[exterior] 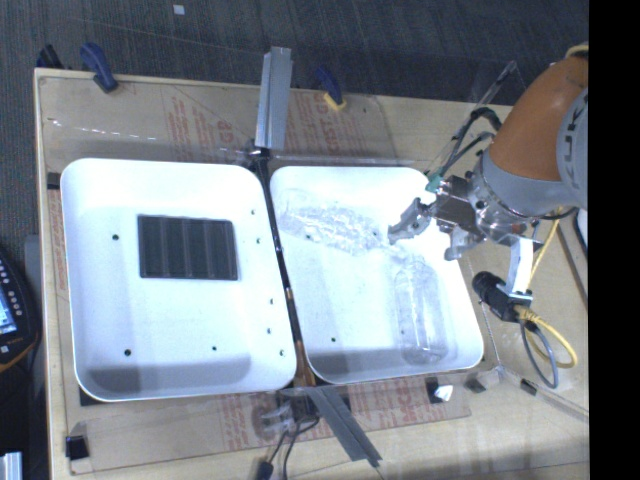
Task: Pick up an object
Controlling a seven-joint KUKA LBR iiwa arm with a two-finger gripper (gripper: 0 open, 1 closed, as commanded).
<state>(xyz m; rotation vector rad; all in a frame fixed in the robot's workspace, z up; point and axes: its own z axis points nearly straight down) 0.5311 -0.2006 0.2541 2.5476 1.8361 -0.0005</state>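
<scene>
Two shallow white bins sit side by side on the pale wood counter (150,118). The L bin (80,268) holds one thing: a dark grey ribbed rectangular panel (188,247), lying flat in its upper-middle part, long side across the bin.

The R bin (340,358) holds two clear things. A crumpled piece of clear plastic film (325,223) lies in the upper L part, near the divider btwn the bins. A clear plastic bottle (420,313) lies on its side along the R wall, running top to bottom; it's hard to see vs. the white floor.

The grey arm w/ the orange band (535,128) reaches in from the R. The gripper (400,228) is over the upper R part of the R bin, btwn the film and the bottle's upper end, pointing L and down. Nothing is visibly held in it, and whether it's spread or closed can't be made out at this res.

Two blue clamps (98,66) (328,83) sit on the counter's far edge. A grey metal bar (273,98) stands upright above the gap btwn the bins.
</scene>
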